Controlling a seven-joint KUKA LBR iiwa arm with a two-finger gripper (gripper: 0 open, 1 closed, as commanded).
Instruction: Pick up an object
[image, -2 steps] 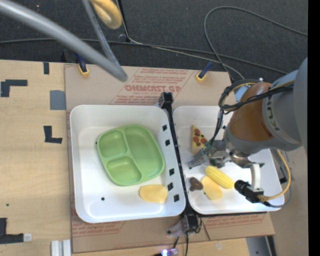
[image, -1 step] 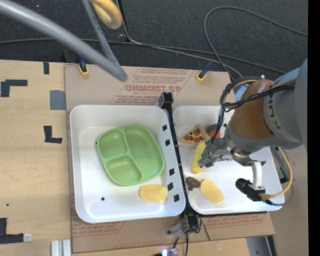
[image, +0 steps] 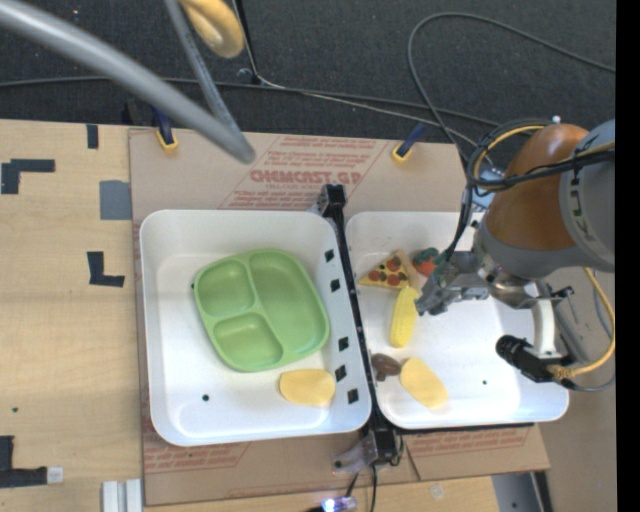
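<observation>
Two bins (image: 160, 300) — one tray (image: 262, 310), five toy foods (image: 403, 318).

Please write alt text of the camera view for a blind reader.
The grey arm's tool hovers in the right white bin, beside a yellow toy corn cob and a pizza slice toy. The left white bin holds a green divided plastic tray.

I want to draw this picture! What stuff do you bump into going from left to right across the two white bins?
Green divided plate → yellow piece in the left bin → black divider between the bins → pizza slice toy → corn cob → gripper → grey arm with orange band.
</observation>
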